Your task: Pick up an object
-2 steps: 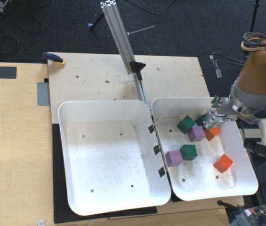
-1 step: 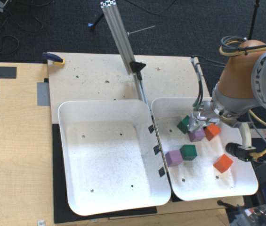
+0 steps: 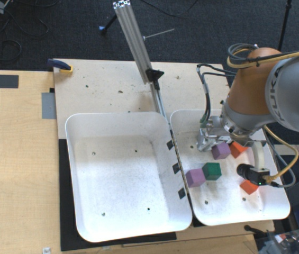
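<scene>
My gripper (image 3: 208, 141) hangs low over the upper middle of the right bin (image 3: 276, 208). A purple cube (image 3: 221, 151) lies just right of and below it, touching or nearly touching it. An orange block (image 3: 238, 149) sits beside that cube, partly under the wrist. Further toward the front lie a green cube (image 3: 211, 170) and a second purple cube (image 3: 195, 177), side by side. A red-orange block (image 3: 249, 187) rests at the right of the bin. I see nothing held in the gripper.
The left bin (image 3: 85, 128) stands beside the right one, with a divider edge (image 3: 175, 165) between them. A slanted aluminium post (image 3: 136, 41) rises behind the bins. A blue and yellow clamp (image 3: 60, 65) lies at the bench's far left corner.
</scene>
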Available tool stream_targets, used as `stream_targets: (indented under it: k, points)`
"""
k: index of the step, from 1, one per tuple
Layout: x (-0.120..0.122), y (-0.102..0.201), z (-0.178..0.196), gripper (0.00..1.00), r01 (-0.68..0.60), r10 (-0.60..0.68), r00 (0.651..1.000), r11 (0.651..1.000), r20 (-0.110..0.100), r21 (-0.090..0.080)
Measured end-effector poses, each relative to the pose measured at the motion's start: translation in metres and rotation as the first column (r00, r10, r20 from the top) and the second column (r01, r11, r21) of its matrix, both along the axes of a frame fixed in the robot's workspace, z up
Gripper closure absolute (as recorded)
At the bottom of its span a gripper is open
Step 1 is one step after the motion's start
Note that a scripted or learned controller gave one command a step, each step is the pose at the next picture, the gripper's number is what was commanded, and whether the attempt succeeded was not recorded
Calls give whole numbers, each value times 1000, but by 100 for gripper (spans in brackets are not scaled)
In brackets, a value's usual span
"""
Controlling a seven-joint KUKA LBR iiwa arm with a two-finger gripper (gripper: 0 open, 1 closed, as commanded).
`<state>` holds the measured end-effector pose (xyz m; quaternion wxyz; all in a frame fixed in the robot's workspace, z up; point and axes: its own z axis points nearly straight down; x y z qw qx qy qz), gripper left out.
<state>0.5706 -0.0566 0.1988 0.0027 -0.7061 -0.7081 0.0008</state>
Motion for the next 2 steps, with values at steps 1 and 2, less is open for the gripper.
stream_targets:
  k: [1,2]
  points:
    - [-2,45,10,100,-1,1,1000,1000,2,0]
    - [-17,100,5,100,-1,1,1000,1000,-1,0]
